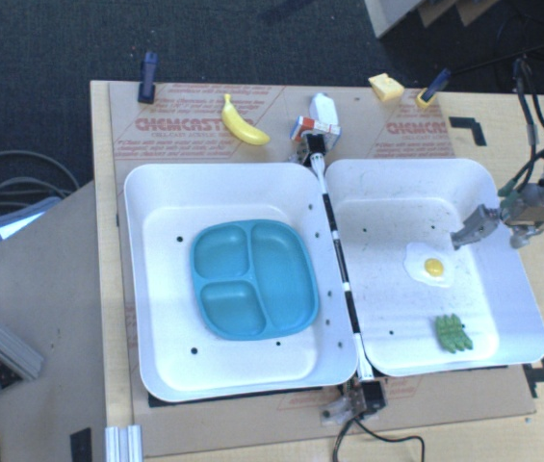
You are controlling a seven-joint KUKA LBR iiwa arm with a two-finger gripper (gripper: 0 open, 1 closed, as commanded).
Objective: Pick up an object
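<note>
Right bin [464,186] has two things in it: one fried egg [428,268], white with a yellow yolk, lying flat about mid-bin, and one small green bunch [453,334], lumpy like grapes, nearer the front edge. Left bin [156,258] has one teal plate [252,279] split into three sections. The gripper [472,227] sits over the right bin's right side, just right of the egg; can't tell how its fingers stand.

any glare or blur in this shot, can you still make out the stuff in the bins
Camera view: even overhead light, soft shadows, mild sheen on the white bins; the blue plate, fried egg and green toy read clearly; the end effector at the right edge looks slightly soft.
</note>
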